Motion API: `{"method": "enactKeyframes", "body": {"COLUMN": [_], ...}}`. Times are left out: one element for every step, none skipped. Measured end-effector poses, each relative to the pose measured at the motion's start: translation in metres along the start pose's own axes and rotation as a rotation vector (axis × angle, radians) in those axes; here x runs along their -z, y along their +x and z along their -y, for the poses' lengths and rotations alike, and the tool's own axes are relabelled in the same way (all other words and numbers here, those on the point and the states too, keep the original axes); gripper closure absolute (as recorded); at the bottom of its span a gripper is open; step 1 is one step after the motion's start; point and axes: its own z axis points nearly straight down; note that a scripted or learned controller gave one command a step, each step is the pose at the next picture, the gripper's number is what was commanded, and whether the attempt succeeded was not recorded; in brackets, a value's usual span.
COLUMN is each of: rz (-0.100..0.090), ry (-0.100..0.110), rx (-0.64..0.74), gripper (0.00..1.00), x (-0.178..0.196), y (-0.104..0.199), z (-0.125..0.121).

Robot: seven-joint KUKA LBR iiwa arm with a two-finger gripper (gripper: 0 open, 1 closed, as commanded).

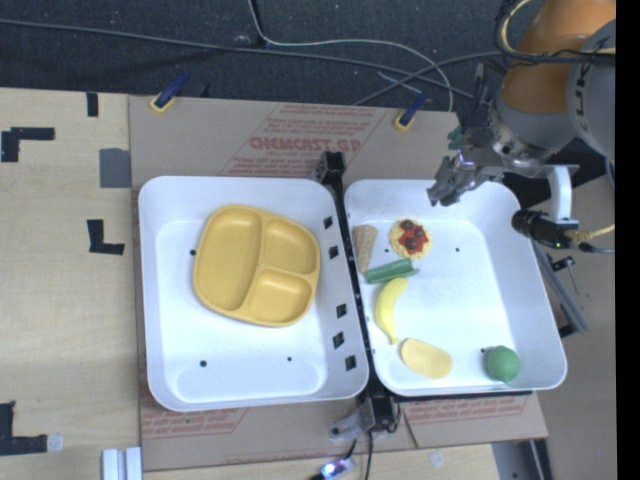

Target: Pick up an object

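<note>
Nearest the lens sat the green ball (502,363) and yellow chip (426,358), well below the gripper (452,185). I couldn't tell its state. Risky: banana (389,307), green bean (389,270), cone (365,242) and tart (411,237) crowded together, inviting a double grab. One of each, plus one yellow plate (256,265).

Brown cardboard sheet (290,138) under both bins, red print on it, held by blue-and-yellow clamps (170,92) at the far edge. Black cables (300,40) run across dark carpet (120,18) behind. Tan bench surface (60,298) carries black tape marks (100,236).
</note>
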Motion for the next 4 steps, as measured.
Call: {"method": "enactKeyframes", "body": {"rz": [-0.001, -0.001, 0.000, 0.000], "ry": [0.001, 0.000, 0.001, 0.003], "rx": [0.000, 0.001, 0.001, 0.001], "gripper": [1.00, 1.00, 1.00, 1.00], "x": [-0.012, -0.005, -0.004, -0.022], "y": [0.057, 0.110, 0.156, 0.213], "z": [0.013, 0.018, 0.022, 0.032]}}
